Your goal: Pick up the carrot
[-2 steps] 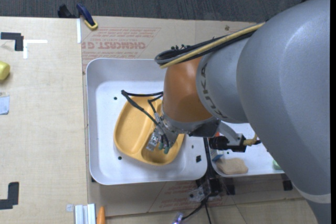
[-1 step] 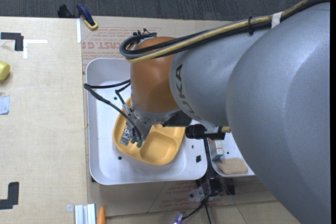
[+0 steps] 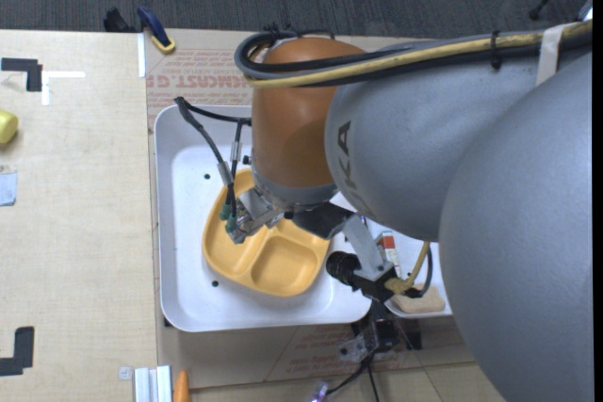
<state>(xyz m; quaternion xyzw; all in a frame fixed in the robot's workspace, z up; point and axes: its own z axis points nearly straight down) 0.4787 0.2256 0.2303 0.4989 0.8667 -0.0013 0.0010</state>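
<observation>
Camera view: grey arm over white bin, above a yellow divided tray. Jaws low by tray's far-left rim; opening impossible to tell. Carrot unseen, possibly hidden beneath arm. Probably stiff, light, smooth; best gripped mid-length.

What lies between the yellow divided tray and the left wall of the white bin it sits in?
In the camera view, bare white bin floor lies between the yellow divided tray and the bin's left wall.
</observation>
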